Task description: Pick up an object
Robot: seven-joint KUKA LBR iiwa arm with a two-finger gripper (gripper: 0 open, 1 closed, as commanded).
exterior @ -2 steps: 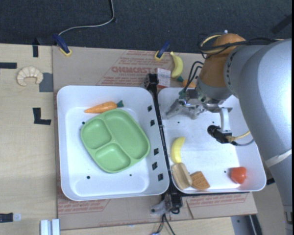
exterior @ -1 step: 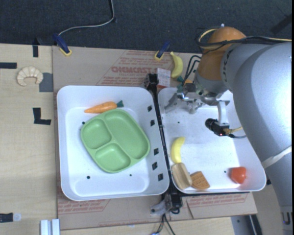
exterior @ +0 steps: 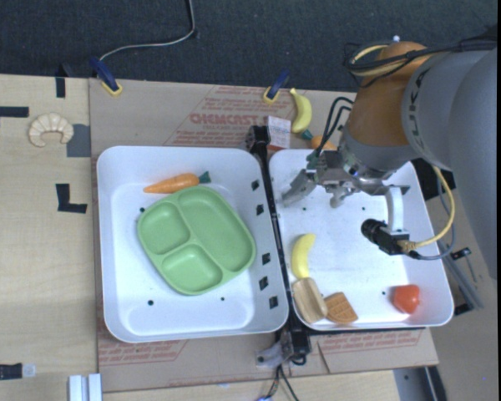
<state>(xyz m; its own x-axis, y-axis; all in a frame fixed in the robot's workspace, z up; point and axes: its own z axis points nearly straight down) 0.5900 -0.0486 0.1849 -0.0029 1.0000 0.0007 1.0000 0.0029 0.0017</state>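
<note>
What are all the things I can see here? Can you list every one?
carrot: one, orange, in the left bin above the plate
divided plate: one, green, middle of the left bin
banana in the bin: one, yellow, right bin, near its left wall
bread pieces: two, brown, right bin, bottom left corner
tomato: one, red-orange, right bin, bottom right
banana on the bench: one, yellow, behind the right bin
croissant: one, pale tan, on the bench far left
bins: two, white, side by side
clamps: two, blue and yellow, at the cardboard's back edge
arm: one, grey with an orange band, over the right bin
gripper: one, dark, low over the right bin's upper left part
</note>
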